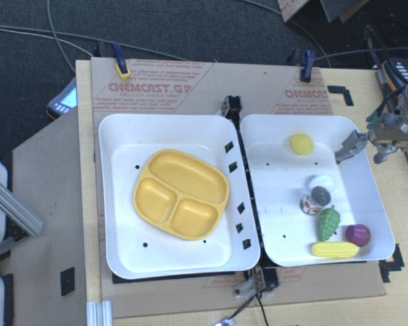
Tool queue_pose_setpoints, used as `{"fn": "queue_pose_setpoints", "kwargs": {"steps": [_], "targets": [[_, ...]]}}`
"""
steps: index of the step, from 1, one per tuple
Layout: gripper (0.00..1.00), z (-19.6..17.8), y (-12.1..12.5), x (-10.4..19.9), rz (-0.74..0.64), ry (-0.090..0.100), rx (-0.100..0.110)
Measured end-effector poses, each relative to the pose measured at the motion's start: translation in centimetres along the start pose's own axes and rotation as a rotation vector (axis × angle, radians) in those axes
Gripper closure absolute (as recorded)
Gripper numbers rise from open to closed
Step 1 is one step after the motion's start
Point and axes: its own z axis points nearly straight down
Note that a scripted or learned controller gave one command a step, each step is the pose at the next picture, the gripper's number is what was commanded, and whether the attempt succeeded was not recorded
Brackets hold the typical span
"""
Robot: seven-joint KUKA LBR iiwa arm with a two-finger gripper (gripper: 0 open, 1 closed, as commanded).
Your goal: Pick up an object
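The right bin (279, 243) holds several small objects. A yellow round piece (301, 143) lies near its back. A grey and white round item (319, 196) sits mid-bin, with a green lumpy piece (328, 223) just in front of it. A purple piece (358, 234) and a long yellow piece (334, 250) lie at the front right corner. My gripper (366, 150) hangs over the bin's back right rim, open, with nothing between its fingers. It is to the right of the yellow round piece and apart from it.
A yellow divided plate (182, 193) lies in the left bin (115, 148). Black clips run along the divider between the bins (239, 182). Blue clamps (307, 65) hold the board at the back. Cables cross the dark floor behind.
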Motion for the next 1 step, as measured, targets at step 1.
{"fn": "queue_pose_setpoints", "kwargs": {"steps": [1], "targets": [[0.00, -0.62, 0.22, 0.05, -0.003, -0.003, -0.012]]}}
